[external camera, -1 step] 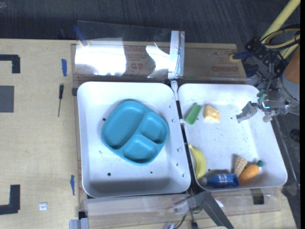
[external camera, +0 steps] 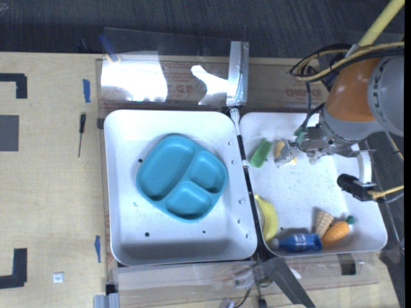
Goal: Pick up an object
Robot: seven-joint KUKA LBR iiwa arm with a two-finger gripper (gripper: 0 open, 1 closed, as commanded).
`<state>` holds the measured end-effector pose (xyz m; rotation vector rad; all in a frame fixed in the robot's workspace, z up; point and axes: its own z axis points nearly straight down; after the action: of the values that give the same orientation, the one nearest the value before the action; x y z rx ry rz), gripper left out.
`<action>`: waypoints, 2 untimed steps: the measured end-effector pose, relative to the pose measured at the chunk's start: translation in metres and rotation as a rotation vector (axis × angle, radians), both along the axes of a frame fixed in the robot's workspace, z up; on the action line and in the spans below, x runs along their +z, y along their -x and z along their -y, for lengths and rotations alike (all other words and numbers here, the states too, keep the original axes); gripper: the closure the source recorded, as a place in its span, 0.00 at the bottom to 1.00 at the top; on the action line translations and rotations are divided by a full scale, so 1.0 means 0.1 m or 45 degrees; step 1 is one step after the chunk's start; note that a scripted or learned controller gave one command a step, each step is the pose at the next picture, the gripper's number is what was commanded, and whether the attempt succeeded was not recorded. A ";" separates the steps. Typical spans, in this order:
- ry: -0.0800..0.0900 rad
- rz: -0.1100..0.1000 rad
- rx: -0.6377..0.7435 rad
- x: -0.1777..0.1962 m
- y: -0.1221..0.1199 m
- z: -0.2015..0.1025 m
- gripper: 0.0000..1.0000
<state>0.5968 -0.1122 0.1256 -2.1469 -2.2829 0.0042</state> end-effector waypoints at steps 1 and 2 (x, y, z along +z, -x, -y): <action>0.005 0.015 0.060 -0.38 -0.14 -0.06 0.00; 0.006 0.013 -0.284 -0.40 -0.71 0.07 0.00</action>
<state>0.6673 -0.1187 0.0857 -2.3961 -2.0362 -0.0022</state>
